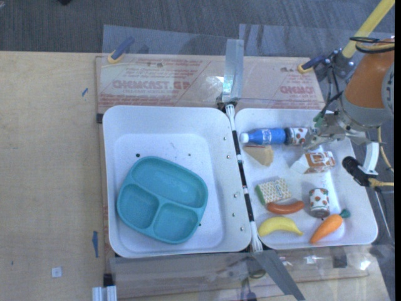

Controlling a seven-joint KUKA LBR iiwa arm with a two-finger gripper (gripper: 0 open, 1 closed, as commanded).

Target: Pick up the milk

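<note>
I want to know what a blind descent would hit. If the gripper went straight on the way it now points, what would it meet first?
The gripper points down into the right bin, near the cap end of the lying blue bottle. Going straight on, it would probably meet that end, or the small orange-and-white carton just beside it; depth is unclear from this slant.

So the bench [44,168] is a light wood top, mostly bare out toward 9 o'clock. Two shallow white bins sit right on it, touching side by side: the left bin [125,121] near the middle and the right bin [363,227] toward 3 o'clock. Behind them at 12 o'clock lies a flat clear sheet [163,80] with red lettering, clipped at its corners, and there's some blue marks on the wood.
</note>
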